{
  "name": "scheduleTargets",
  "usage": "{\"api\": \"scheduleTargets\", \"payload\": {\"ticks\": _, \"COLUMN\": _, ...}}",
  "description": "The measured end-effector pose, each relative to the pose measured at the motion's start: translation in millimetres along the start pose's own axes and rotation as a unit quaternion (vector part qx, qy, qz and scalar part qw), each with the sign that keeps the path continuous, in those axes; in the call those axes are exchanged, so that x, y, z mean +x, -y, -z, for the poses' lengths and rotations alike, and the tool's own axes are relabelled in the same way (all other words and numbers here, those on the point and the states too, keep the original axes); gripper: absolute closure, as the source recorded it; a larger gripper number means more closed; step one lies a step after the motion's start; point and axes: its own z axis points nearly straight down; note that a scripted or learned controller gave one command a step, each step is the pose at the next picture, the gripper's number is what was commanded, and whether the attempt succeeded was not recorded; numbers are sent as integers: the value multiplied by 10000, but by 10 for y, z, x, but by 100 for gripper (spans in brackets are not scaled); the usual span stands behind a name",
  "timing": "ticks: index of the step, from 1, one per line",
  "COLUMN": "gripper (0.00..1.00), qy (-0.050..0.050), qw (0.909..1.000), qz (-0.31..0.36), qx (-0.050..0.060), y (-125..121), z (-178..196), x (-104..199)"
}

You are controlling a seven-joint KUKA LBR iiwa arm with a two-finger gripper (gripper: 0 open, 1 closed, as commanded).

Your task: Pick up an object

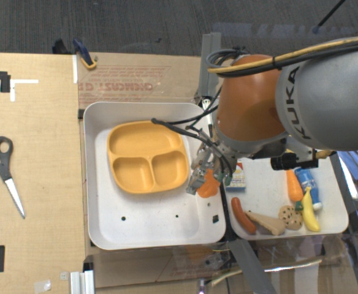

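Right bin (338, 228), near edge: 1 red sausage (243, 216), 1 tan wedge (266, 223), 1 cookie (289, 217), 1 banana (310, 212); behind them 1 carrot (294, 186), 1 blue tube (305, 179), 1 small carton (238, 177). Left bin (143, 230): near half bare w/ open room; 1 yellow 3-section plate (147, 156) toward its far-left corner. Gripper (202, 177) low over the rims where the bins meet, an orange piece (209, 186) just beside it; can't tell if fingers are spread or pinching. Bench, left edge: 1 pr scissors (5, 171).
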Motion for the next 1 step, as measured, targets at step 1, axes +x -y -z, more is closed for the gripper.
{"api": "scheduleTargets", "payload": {"ticks": 1, "gripper": 100, "qy": 29, "qw": 9981, "qz": 609, "qx": -9, "y": -222, "z": 454, "x": -839}}
